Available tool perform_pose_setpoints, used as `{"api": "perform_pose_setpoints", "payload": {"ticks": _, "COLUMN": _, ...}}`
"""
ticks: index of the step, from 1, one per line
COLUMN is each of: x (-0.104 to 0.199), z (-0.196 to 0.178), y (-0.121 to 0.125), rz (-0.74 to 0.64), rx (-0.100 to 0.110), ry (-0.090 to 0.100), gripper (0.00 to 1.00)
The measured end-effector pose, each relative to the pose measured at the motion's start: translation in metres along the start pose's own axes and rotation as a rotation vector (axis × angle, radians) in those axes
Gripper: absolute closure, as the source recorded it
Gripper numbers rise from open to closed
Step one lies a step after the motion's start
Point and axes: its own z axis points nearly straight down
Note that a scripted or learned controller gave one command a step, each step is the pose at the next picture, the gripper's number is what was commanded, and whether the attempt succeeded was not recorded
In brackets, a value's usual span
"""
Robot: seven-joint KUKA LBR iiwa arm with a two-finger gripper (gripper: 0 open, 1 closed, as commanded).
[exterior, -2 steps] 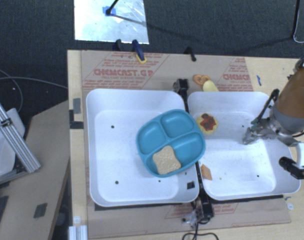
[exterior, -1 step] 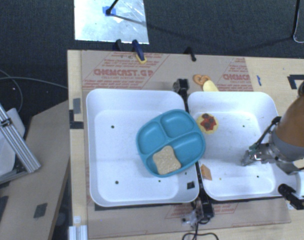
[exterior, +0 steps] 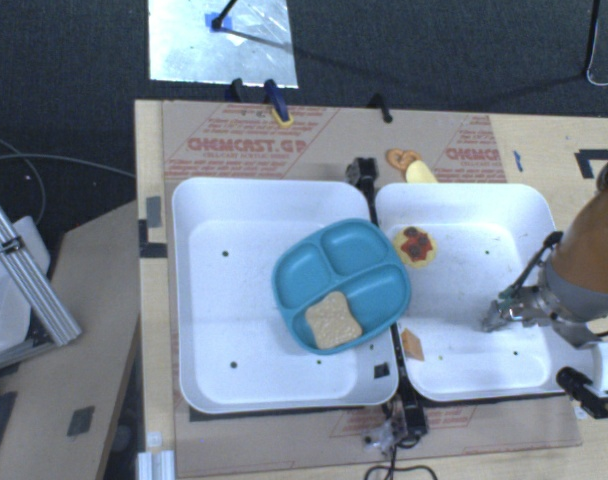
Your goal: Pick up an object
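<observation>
A blue divided plate (exterior: 364, 258) lies across the inner wall between the two bins, with a slice of toast (exterior: 333, 321) in its near compartment. A small round pizza piece (exterior: 416, 246) rests in the right bin (exterior: 464, 368) near the far left corner. An orange chip-like piece (exterior: 412, 344) sits at that bin's near left. My gripper (exterior: 501, 314) hangs low over the right bin's floor toward its right side, well apart from the pizza piece and the orange piece. Nothing shows between its tips.
The left bin (exterior: 224, 318) holds most of the blue plate. Behind the bins on the cardboard lie a yellow banana-like toy (exterior: 420, 173) and a small brown pretzel (exterior: 400, 157). A blue-and-yellow clamp (exterior: 277, 103) sits at the back edge.
</observation>
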Motion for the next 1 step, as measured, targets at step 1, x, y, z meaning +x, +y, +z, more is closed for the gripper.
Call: {"api": "perform_pose_setpoints", "payload": {"ticks": 1, "x": -0.0129, "z": 0.0005, "y": 0.0, "rz": -0.002, "rx": 0.004, "ry": 0.007, "gripper": 1.0}}
